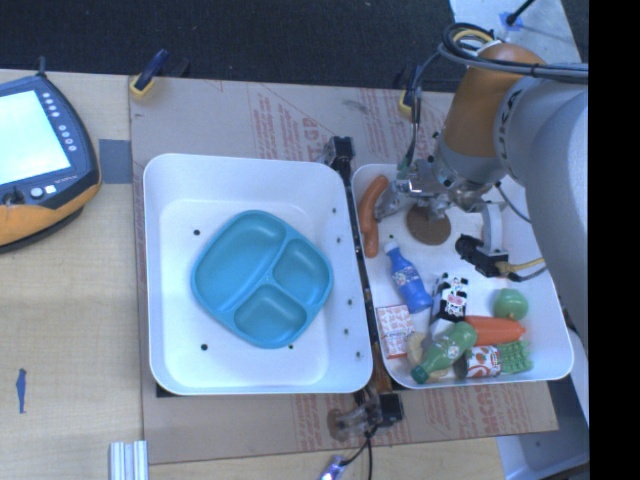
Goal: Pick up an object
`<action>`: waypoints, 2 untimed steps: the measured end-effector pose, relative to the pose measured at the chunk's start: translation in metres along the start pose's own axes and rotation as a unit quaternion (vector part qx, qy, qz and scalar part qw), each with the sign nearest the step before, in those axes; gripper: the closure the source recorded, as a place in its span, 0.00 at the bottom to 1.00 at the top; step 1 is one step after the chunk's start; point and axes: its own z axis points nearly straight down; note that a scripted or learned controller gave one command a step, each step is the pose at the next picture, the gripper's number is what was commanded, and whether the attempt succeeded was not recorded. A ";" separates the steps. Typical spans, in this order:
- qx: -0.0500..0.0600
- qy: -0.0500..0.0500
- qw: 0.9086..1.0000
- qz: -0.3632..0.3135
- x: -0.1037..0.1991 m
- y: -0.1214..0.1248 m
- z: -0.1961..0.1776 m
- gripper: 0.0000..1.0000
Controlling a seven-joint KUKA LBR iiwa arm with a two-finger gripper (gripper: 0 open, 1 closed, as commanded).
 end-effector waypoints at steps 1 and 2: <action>-0.001 0.000 1.000 0.000 0.000 -0.023 0.000 0.00; -0.001 0.001 1.000 0.000 -0.001 -0.007 0.000 0.00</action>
